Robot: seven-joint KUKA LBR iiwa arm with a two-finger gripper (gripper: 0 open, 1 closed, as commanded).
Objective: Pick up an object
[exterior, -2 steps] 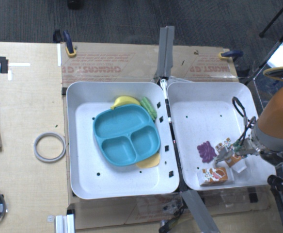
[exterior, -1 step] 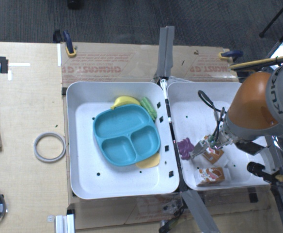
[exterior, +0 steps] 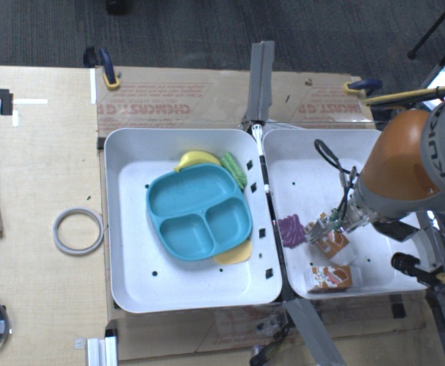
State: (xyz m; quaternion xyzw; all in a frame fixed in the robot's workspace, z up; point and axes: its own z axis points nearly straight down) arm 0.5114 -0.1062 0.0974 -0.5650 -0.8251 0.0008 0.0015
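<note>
Step in hand: descend squarely, then close only once the orange carton [exterior: 334, 242] sits between the fingers.
Right bin [exterior: 299, 155]: shallow, white, smooth plastic.
Blue plate [exterior: 200, 212]: rigid, three compartments, in the left bin [exterior: 131, 280].
Second carton [exterior: 331, 277]: flat printed card, near the front wall.
Purple piece [exterior: 291, 230]: soft, crinkled.
Gripper [exterior: 335, 223]: down over the orange carton; whether apart or together cannot be told.

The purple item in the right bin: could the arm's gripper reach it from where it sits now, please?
Probably yes: the purple item lies uncovered beside the gripper, with nothing between them.
</note>
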